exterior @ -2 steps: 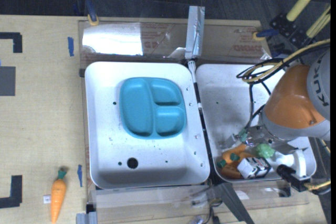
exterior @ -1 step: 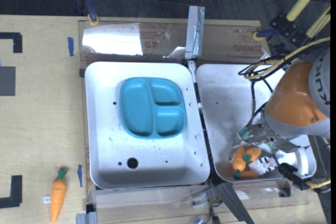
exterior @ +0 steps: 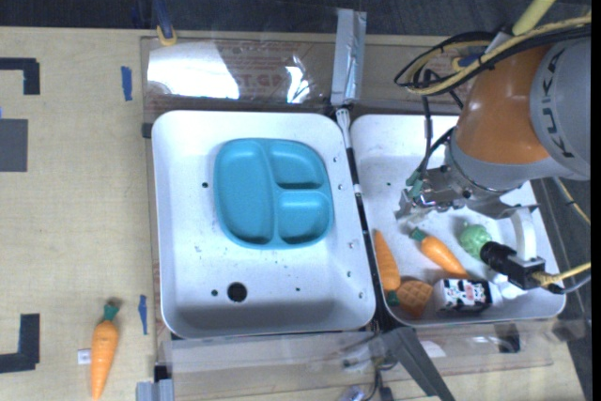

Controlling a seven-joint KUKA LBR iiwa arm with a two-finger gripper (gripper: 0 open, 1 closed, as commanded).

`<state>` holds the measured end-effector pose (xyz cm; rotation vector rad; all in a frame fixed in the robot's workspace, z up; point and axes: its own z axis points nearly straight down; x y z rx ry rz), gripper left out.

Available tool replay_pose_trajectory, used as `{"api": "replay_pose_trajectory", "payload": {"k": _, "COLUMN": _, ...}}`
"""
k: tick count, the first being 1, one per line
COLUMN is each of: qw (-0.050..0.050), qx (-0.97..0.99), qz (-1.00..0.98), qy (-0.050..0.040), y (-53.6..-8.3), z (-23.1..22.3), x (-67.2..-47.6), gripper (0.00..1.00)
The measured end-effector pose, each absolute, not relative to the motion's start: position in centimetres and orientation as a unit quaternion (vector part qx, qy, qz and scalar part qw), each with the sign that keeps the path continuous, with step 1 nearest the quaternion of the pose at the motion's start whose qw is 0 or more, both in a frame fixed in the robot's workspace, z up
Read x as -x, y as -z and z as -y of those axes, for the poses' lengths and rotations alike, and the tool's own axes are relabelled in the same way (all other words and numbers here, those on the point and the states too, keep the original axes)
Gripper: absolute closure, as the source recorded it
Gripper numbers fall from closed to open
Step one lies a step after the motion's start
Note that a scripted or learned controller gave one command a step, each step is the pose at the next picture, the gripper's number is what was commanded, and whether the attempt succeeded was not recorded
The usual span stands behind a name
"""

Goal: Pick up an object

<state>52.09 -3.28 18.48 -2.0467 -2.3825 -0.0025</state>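
Observation:
My gripper hangs low over the middle of the right bin, under the grey and orange wrist. Just below it, an orange toy carrot with a green top lies at a slant on the bin floor. A second, longer orange piece lies along the bin's left wall. A brownish-orange toy and a black-and-white patterned box rest at the front edge. A green toy sits to the right of the carrot. Nothing shows in the gripper's grasp.
The left bin holds a blue divided plate and a small dark spot near its front. Another toy carrot lies on the bench outside the bins, at the front left. Cables loop above the arm at the right.

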Motion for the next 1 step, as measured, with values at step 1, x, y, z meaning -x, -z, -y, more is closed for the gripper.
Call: {"api": "replay_pose_trajectory", "payload": {"k": 1, "qw": 0.002, "qx": 0.653, "qz": 0.757, "qy": -0.0015, "y": -18.27, "z": 3.47, "x": -51.94, "gripper": 0.0}}
